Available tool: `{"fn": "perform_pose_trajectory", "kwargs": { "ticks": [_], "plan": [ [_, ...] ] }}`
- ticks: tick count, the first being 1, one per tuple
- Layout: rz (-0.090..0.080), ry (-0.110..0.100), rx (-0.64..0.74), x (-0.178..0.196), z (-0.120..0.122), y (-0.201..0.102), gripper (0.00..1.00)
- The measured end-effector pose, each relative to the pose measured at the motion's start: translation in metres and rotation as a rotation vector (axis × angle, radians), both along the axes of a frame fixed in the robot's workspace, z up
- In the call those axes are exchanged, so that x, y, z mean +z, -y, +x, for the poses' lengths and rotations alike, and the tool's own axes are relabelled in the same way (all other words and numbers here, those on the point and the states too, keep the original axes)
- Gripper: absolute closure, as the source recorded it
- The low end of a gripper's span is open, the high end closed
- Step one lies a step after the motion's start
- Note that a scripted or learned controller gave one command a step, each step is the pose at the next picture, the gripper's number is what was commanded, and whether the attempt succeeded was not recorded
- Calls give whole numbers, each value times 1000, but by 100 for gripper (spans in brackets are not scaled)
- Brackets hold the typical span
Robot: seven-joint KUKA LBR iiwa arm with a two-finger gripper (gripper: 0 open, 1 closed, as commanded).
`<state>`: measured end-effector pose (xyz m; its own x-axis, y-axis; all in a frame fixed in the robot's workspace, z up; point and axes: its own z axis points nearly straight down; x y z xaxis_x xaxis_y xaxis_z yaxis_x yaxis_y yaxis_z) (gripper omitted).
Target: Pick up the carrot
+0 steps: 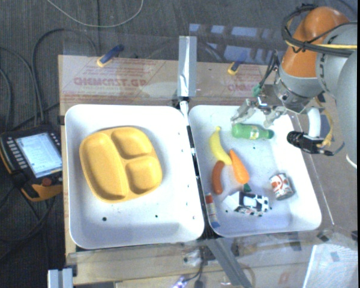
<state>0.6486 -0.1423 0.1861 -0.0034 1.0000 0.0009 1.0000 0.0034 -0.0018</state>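
Note:
The carrot [239, 167] is a short orange cone lying in the middle of the right bin [300, 221], its tip pointing up-left toward a yellow banana [218, 146]. My gripper [259, 112] hangs at the bin's far side, just above a green bottle [252, 131] and well above the carrot. Its fingers are spread apart with nothing between them.
A reddish sausage [218, 177] lies left of the carrot. A red-and-white can [281, 186] and a black-and-white toy cow [252, 203] sit nearer the front. The left bin [84, 227] holds a yellow divided plate [120, 162]. A teach pendant [33, 156] lies far left.

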Motion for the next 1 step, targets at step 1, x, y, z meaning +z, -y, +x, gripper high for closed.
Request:
{"fn": "perform_pose_trajectory", "kwargs": {
  "ticks": [1],
  "plan": [
    [0,0,169,-68,-59,3,0]
  ]
}}
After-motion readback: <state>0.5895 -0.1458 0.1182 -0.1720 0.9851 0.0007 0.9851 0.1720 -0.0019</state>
